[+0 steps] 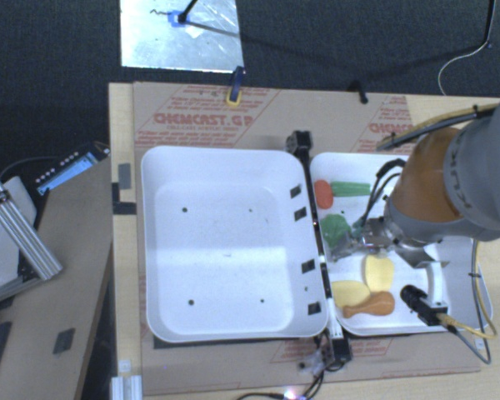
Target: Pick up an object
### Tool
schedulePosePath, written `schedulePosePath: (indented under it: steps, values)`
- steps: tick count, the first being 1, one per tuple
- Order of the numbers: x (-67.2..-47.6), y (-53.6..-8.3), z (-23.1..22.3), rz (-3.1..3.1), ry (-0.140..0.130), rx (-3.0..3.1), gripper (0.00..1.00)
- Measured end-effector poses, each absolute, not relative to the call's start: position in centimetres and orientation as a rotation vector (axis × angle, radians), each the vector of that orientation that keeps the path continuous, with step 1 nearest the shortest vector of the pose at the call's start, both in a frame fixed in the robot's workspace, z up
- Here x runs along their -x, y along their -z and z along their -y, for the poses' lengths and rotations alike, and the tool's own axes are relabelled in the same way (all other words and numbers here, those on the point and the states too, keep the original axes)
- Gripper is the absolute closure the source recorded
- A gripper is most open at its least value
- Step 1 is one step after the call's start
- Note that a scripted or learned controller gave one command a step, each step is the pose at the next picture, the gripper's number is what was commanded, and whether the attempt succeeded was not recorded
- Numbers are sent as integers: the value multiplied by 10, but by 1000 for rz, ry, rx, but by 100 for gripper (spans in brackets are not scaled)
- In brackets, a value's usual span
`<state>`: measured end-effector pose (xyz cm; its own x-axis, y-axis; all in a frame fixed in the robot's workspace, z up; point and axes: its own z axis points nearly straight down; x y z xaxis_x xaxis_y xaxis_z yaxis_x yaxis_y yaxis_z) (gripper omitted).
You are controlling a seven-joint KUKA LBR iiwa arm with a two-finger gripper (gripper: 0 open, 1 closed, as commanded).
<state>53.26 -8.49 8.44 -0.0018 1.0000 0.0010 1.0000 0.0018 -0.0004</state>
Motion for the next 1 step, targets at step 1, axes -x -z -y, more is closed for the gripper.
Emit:
schedulePosePath:
  steps: [1]
  values:
    - [-504,-84,92,2223,1,2221,0]
